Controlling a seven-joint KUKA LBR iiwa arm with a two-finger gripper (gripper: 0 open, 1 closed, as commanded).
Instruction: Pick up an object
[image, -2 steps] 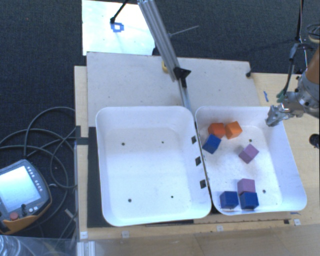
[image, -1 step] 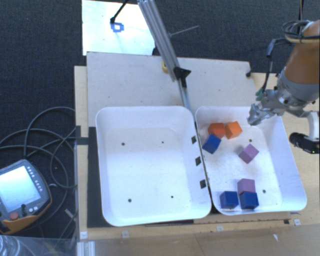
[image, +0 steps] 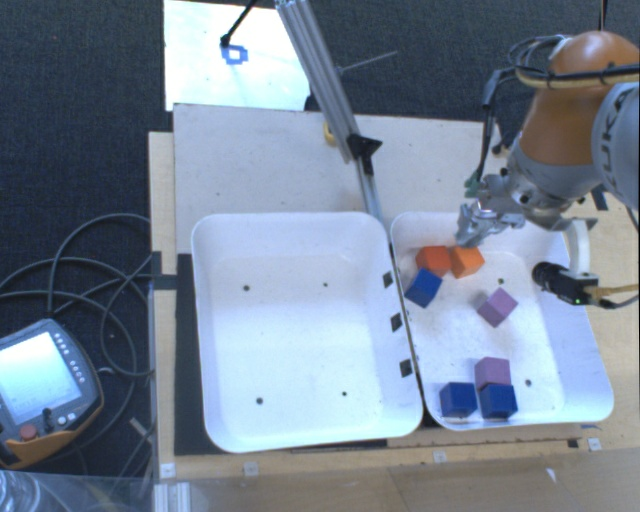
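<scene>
A: What could have gone wrong at this moment?

B: The arm was large and leaned over the far edge of the right bin. The left bin beside it was not involved. The gripper hung just above two orange blocks that touched each other near the far wall. In my judgement, it could have come down on the seam between them and pushed both aside, or taken one and dragged the other.

A: Was the gripper holding something?

B: I could not tell if it was open or closed; nothing was visible in it.

A: Other risks?

B: A blue block lay just beside the orange pair, so a push could have moved it too. The light purple block was apart, an easier target, I think.

A: Any writing?

B: Some letters stood on the grey arm at the right edge, but they were cut off. The pendant on the floor was too small to read.
</scene>
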